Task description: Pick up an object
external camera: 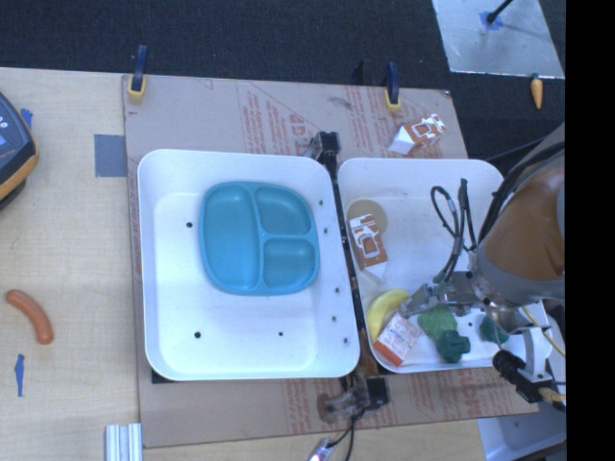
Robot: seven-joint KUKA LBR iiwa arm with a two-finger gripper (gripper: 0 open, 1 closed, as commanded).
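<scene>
The right bin (423, 176) holds several small things. A yellow banana-shaped piece (382, 307) lies at its front left, with a white and orange packet (398, 338) just in front of it. A dark green lump (445, 331) sits to the packet's right and a small teal piece (492, 331) further right. A brown and white carton (367, 234) lies near the bin's left wall. My gripper (437, 299) hangs low over the front of this bin, just above the green lump and right of the yellow piece. The arm's body hides the bin's right side.
The left bin (163, 257) carries a blue divided plate (259, 237). Black cables (452, 214) loop over the right bin. A small carton (416, 134) lies on the cardboard behind the bins, and an orange sausage (31, 316) on the bench far left.
</scene>
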